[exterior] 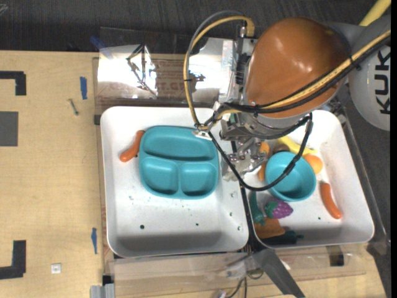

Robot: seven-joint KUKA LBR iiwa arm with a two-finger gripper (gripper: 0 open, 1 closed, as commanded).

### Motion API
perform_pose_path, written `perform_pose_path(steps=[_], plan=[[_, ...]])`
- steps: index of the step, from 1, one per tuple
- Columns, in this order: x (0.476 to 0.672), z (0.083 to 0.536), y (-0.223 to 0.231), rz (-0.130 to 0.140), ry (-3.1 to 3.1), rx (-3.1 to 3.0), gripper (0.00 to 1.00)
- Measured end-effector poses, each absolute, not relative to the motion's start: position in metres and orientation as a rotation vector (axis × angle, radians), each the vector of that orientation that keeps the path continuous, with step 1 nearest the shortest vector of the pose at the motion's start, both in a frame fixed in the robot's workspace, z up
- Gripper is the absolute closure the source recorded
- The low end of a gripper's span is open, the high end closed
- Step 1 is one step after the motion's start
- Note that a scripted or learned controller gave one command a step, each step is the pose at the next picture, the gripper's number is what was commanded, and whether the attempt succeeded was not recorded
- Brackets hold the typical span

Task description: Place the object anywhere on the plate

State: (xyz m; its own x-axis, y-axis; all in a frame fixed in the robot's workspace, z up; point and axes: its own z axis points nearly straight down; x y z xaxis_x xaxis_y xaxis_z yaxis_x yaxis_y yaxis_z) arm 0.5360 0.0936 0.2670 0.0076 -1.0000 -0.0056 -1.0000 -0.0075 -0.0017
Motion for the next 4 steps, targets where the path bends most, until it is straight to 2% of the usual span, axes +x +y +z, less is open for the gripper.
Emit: perform_pose_path(steps=[1, 2, 3, 4], plan=[[0.491, 0.092, 0.214, -0.003, 2.134, -2.289, 1.0], [0.482, 0.234, 0.228, -0.007, 1.915, -2.471, 1.0], [0.481, 0.317, 0.227, -0.003, 1.463, -2.769, 1.0], [0.48, 0.301, 0.226, 0.002, 1.025, -2.965, 1.0]])
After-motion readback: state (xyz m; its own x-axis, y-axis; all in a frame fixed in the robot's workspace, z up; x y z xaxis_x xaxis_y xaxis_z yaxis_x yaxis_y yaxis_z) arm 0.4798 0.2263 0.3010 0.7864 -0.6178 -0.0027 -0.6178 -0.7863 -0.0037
